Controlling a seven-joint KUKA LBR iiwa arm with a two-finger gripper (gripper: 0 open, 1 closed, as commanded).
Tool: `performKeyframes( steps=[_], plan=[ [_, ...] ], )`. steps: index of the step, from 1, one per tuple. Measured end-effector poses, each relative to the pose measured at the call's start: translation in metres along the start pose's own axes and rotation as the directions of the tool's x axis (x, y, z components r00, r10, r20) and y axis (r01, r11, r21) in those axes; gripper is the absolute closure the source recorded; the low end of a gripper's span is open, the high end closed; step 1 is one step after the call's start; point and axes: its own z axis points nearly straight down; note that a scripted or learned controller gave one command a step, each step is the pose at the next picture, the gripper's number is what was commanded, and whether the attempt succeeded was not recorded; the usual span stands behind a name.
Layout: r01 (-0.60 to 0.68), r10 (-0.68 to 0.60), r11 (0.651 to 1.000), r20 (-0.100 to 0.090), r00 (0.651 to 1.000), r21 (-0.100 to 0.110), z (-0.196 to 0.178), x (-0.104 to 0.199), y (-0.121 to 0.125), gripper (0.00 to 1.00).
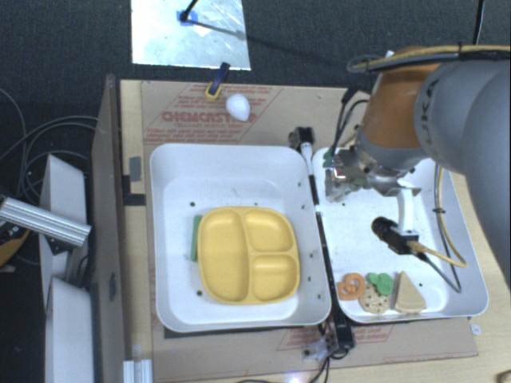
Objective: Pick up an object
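I can't tell the gripper's (345,175) state; it's upper centre-right, toys (382,288) lower right — I risk grabbing nothing.

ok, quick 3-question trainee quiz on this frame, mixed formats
1. True or false: the yellow tray lies in the left bin.
2. Which bin does the arm hang over?
3. The pretzel lies in the right bin's: A) far corner B) near edge C) middle

Key: 1 true; 2 the right bin; 3 B
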Motion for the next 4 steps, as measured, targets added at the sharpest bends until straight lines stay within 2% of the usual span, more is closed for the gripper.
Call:
performKeyframes(
  steps=[1, 2, 3, 4],
  plan=[
    [-0.008, 0.008, 1.0, 0.002, 1.0, -0.007, -0.071, -0.086, -0.049, 1.0],
    [0.007, -0.007, 1.0, -0.004, 1.0, 0.004, 0.001, -0.038, -0.068, 1.0],
    [0.014, -0.014, 1.0, -0.006, 1.0, -0.001, -0.002, 0.052, -0.076, 1.0],
    [0.001, -0.001, 1.0, -0.001, 1.0, -0.007, -0.033, 0.027, -0.042, 1.0]
  ],
)
